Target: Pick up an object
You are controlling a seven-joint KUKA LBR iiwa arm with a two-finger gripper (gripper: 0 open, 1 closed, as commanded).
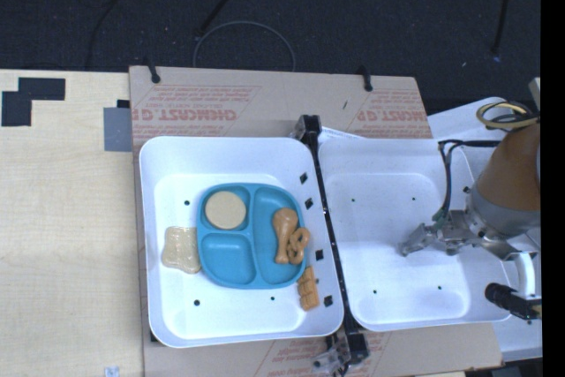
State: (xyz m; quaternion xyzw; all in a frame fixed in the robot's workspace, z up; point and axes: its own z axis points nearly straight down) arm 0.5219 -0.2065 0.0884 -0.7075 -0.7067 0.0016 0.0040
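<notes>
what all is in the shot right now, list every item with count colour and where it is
bins: 2, white, side by side on the bench
divided plate: 1, blue, in the left bin
round cracker-like piece: 1, tan, in the plate's upper left compartment
pretzel-like pieces: tan-brown, in the plate's right compartment; exact count hard to tell
pale flat piece: 1, cream, in the left bin, touching the plate's left edge
small brown piece: 1, orange-brown, in the left bin by the plate's lower right corner
cardboard sheet: 1, brown with red print, under the bins
arm: 1, grey with orange band, at the right edge
gripper: 1, grey metal, over the right bin
</notes>
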